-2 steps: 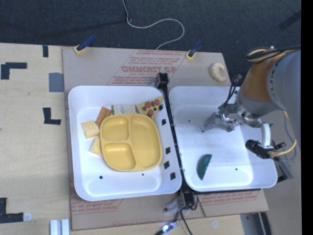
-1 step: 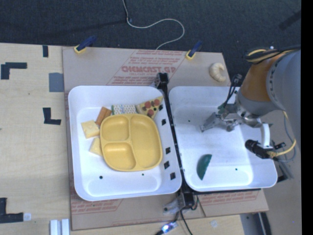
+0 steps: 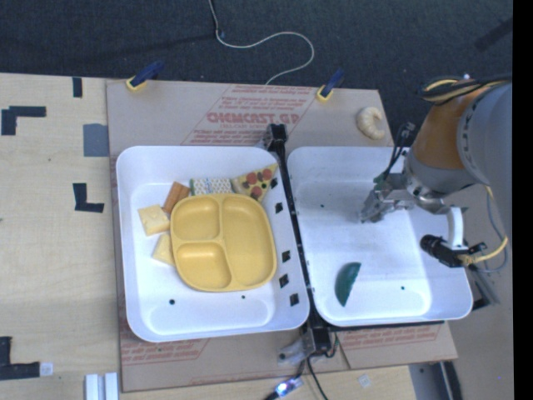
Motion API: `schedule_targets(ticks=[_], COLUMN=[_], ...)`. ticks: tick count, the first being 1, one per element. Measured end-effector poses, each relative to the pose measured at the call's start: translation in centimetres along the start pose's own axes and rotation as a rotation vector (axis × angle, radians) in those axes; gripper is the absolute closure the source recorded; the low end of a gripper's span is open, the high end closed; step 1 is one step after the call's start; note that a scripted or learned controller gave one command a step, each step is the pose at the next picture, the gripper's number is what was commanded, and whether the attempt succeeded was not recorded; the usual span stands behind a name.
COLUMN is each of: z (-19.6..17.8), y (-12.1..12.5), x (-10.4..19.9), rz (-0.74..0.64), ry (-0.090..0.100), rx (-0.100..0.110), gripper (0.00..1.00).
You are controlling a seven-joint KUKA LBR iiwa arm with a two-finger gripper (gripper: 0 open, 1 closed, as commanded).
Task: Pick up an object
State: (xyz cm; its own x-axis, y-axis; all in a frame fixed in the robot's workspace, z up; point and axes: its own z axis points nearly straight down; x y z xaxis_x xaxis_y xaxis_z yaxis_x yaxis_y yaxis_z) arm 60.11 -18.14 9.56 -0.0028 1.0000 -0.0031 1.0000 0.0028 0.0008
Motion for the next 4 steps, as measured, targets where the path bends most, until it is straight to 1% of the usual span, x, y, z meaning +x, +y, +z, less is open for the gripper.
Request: schedule_targets(ticks=[2, 3, 4], z=[-10.9, -13.0, -11.9], y=[0.0, 0.1, 1.8], x=[-1.9, -1.8, 3.7], rz=[0.001, 0.001, -0.004], ry=[0.001, 0.003, 0.004], rx=[-0.003, 0.0, 0.002], gripper=[1.0, 1.0, 1.0])
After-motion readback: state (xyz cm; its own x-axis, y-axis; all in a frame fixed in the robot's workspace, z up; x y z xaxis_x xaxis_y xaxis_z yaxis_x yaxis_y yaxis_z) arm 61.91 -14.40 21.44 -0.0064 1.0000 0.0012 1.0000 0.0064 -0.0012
